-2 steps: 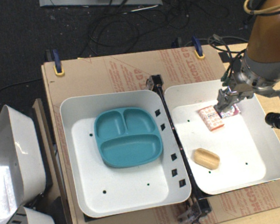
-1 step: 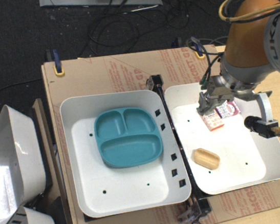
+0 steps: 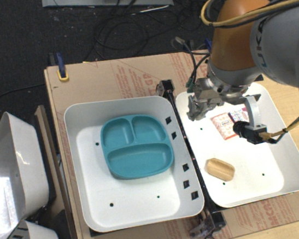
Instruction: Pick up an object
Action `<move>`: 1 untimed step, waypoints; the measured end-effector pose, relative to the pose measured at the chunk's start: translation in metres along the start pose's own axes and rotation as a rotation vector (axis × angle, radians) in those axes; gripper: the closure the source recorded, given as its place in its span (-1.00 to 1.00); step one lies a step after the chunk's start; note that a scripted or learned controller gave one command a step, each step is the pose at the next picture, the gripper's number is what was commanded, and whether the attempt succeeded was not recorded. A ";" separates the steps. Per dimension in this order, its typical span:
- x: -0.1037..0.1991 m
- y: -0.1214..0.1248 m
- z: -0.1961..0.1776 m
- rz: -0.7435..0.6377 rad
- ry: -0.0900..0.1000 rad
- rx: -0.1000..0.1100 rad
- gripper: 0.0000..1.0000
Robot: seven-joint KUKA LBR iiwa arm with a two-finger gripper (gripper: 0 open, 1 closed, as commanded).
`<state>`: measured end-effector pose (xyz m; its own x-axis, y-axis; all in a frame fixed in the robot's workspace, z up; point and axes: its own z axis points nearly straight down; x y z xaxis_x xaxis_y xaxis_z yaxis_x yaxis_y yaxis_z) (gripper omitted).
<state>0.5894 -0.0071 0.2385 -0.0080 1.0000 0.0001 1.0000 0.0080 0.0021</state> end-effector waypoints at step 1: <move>0.060 0.006 0.001 0.001 0.000 0.000 1.00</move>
